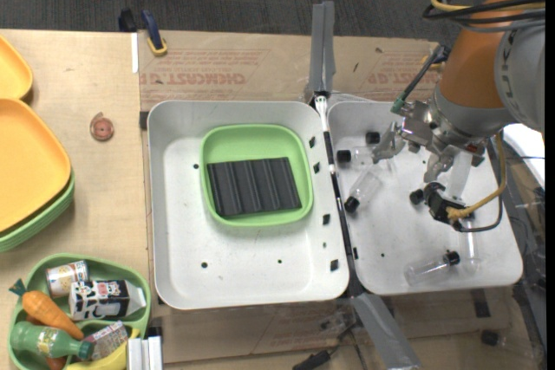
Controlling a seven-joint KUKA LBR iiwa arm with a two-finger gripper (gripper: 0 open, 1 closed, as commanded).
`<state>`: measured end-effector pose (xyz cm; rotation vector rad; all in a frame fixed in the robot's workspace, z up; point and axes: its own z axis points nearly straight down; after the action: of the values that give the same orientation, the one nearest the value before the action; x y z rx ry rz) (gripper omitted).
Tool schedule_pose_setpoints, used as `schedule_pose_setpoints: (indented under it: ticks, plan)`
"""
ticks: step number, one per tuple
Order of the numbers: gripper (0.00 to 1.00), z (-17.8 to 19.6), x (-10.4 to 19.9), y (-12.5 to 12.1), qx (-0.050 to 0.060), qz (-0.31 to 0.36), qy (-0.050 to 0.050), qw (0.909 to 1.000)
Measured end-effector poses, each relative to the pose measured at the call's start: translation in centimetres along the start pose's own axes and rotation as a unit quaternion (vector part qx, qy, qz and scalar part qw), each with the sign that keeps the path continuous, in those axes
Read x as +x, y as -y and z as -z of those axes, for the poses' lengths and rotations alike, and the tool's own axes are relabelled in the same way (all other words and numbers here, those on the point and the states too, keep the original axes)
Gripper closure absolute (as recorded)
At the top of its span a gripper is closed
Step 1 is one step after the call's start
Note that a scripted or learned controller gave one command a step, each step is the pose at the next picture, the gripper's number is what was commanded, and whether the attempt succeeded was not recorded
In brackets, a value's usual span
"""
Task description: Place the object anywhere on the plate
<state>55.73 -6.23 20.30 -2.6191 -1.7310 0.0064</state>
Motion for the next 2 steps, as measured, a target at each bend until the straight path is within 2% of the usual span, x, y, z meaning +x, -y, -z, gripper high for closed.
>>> schedule_pose_setpoints:
  ticks: [1, 2]
  plan:
    - [0.0, -1.3, 5.6, 2.0, 0.0, -0.161, 0.001, 0.9869]
    - [0.0, 2.0, 6.0, 2.6, -0.001, -0.265, 0.001, 0.9643]
